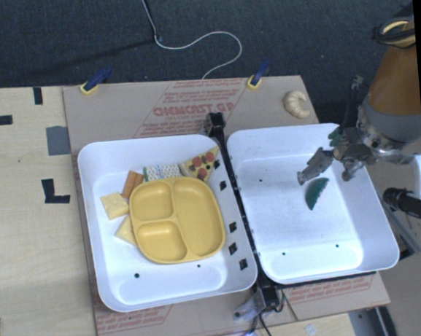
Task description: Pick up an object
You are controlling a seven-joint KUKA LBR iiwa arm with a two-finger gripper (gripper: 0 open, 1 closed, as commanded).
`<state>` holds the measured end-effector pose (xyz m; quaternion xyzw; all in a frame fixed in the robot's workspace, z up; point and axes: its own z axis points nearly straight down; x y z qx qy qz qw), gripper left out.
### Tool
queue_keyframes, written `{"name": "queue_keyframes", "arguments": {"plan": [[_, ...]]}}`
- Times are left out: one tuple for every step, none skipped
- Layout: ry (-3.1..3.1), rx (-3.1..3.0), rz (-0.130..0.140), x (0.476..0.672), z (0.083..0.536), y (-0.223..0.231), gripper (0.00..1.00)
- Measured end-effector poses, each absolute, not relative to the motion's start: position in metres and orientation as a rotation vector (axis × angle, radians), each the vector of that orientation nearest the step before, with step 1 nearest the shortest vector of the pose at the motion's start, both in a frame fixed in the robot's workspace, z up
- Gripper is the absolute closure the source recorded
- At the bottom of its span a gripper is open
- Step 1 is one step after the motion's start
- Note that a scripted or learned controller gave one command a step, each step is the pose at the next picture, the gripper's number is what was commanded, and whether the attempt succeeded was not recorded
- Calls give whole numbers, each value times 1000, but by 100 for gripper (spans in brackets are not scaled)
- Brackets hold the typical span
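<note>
I am hovering my tool (330, 166), fingers spread and grasping nothing, just above the green piece (316, 191) lying in the right bin (350, 257). I should be centring over it before descending and clenching.

At the right edge of the frame, the grey metal arm (393, 122) carries a broad orange band (401, 81) above its wrist, ending in a dark grey two-finger gripper (331, 169).

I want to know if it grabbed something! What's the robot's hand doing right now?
Gripper: open, holding nothing, just above the green thing in the right bin.
</note>
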<state>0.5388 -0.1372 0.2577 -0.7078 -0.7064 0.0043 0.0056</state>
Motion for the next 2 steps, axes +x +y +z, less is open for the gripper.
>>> {"name": "queue_keyframes", "arguments": {"plan": [[-2222,-2219,2,541,264,-137,0],[-2220,-2217,5,532,217,-136,0]]}}
